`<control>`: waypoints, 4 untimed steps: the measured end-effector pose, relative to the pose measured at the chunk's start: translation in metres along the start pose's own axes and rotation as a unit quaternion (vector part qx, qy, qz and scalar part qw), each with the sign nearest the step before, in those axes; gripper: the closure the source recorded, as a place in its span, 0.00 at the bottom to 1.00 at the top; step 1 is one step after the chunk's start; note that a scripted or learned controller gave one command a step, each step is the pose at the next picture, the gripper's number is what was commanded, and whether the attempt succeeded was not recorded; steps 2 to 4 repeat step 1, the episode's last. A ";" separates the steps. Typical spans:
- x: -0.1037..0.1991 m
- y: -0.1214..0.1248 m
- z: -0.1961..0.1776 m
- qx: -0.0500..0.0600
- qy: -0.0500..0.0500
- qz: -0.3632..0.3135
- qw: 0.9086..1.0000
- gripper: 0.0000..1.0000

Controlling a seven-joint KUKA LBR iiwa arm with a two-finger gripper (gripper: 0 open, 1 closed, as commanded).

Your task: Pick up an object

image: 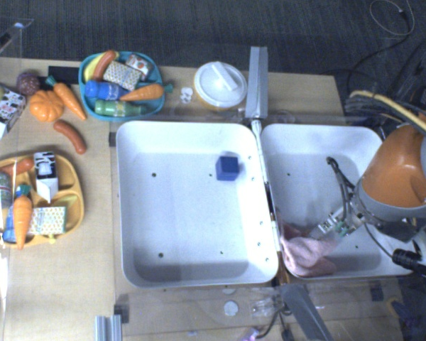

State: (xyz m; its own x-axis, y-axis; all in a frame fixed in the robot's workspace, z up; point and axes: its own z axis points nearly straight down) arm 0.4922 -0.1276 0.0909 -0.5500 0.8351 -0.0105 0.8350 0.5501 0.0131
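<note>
Pink cloth [307, 254] lies crumpled in the near left corner of the right bin [305, 148], pressed against the wall that divides it from the left bin [170, 212]. My end effector [334, 227] is low over the bin floor, right at the cloth's upper edge, so I judge this soft heap is my pick. Whether I am clenched or released I cannot tell; the tip is too small and blurred. A blue block [228, 168] sits alone in the left bin, well apart from me. Bunched fabric by a wall may slip or drag rather than lift cleanly.
</note>
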 end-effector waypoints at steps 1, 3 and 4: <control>0.004 0.018 0.000 0.000 -0.001 0.214 0.977 0.00; 0.004 0.018 0.000 0.000 -0.001 0.214 0.977 0.00; 0.004 0.018 0.000 0.000 -0.001 0.214 0.977 0.00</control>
